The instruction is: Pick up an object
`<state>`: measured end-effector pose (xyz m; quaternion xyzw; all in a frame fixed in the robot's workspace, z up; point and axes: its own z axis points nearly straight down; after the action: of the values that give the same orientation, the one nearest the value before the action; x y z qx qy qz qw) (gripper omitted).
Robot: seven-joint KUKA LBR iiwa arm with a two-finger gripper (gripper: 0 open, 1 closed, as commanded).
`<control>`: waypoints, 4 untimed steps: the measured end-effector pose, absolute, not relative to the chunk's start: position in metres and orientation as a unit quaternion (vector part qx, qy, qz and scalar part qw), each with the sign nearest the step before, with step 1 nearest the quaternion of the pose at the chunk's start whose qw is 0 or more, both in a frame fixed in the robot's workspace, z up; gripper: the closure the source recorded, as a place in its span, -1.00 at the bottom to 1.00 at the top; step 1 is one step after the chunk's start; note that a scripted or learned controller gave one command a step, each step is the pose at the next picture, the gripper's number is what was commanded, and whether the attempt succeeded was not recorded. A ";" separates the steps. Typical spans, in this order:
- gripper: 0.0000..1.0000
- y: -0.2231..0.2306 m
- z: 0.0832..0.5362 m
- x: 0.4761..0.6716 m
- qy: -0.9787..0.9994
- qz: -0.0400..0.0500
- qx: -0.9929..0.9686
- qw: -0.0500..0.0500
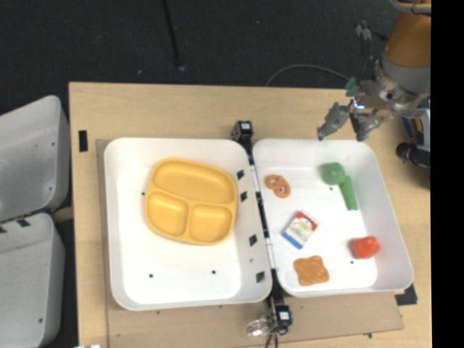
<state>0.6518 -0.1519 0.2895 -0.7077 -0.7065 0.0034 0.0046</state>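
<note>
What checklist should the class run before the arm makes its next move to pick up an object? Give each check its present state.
1. Gripper carries nothing: ok, fingers spread, nothing between them.
2. Gripper above a target: not ok, it hangs over the right bin's far rim.
3. Green scoop free of neighbours: ok.
4. Red piece clear of the wall: cannot tell.
5. White packet lies apart from the pretzel and the toast: ok.

arm [406,42]: orange band over grey wrist | gripper [349,124]: two dark grey fingers | thin cables showed at wrist
</note>
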 end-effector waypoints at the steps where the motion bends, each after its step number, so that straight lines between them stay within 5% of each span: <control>1: -1.00 -0.151 0.297 0.653 -0.707 0.000 -0.707 0.000; 4: -1.00 -0.144 0.132 0.660 -0.707 0.002 -0.707 0.000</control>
<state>0.6596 -0.1439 0.1316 -0.7068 -0.7074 0.0022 0.0005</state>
